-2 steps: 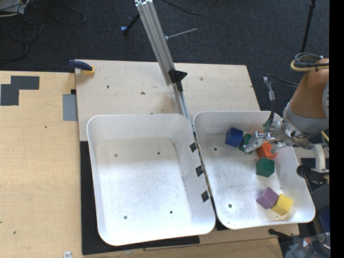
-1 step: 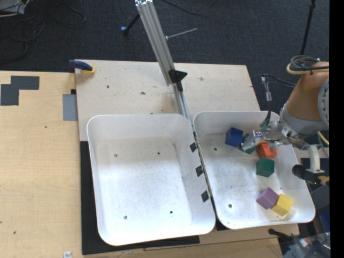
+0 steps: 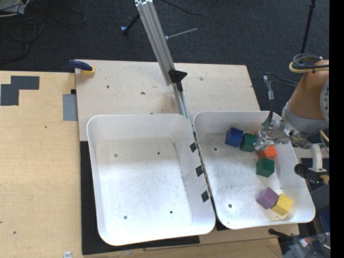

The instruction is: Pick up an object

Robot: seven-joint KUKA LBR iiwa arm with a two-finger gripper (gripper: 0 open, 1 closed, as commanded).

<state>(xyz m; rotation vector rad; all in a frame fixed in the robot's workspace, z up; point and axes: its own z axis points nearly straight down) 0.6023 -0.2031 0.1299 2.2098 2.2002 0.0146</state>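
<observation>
Camera view: fingers [image 3: 264, 144] over tilted orange block [image 3: 269, 152].

A pale wooden worktop [image 3: 37, 160] is seen from above at a slant. Two shallow white bins are set on it side by side, the left bin [image 3: 102, 130] and the right bin [image 3: 303, 211] touching along their inner rims. A black mat [image 3: 86, 208] is laid under the left bin. Grey patches [image 3: 19, 87] are marked on the worktop's left part, and a blue-and-yellow clamp [image 3: 80, 66] is fixed at its far edge.
</observation>
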